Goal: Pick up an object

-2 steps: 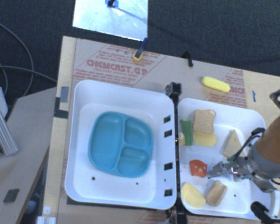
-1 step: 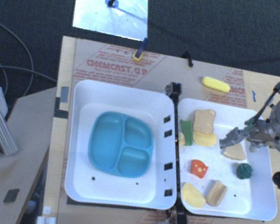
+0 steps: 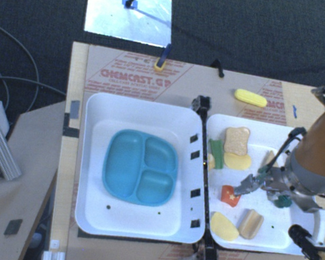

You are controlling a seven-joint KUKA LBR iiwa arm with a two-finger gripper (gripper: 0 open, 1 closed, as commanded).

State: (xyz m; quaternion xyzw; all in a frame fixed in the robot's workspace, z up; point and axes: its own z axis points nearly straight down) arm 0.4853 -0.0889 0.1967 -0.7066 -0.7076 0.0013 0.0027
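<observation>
Food pieces sit in the right bin (image 3: 271, 129), and you can count six of them: one red piece (image 3: 229, 196) near the middle, one toast slice (image 3: 236, 140) at the back, one green piece (image 3: 216, 153) against the left wall, two yellow lumps, one (image 3: 237, 162) just below the toast and one (image 3: 224, 226) at the front, and one tan bread roll (image 3: 251, 223) touching that front lump. Your tool (image 3: 243, 187) hangs low over this bin, its tip just beside the red piece on the right; you cannot tell from this angle whether it is wide or narrow, and nothing shows between its parts. The grey arm (image 3: 322, 153) with its orange band reaches in from the right.

In the left bin (image 3: 147, 109) you have one blue tray (image 3: 140, 168) with three compartments, lying flat near the middle.

Outside the bins, one yellow piece (image 3: 251, 98) rests on the cardboard sheet (image 3: 134, 74) that covers the bench. Red print on that sheet reads "CHEMCAST GP"; the smaller line under it is too blurred to read.
</observation>
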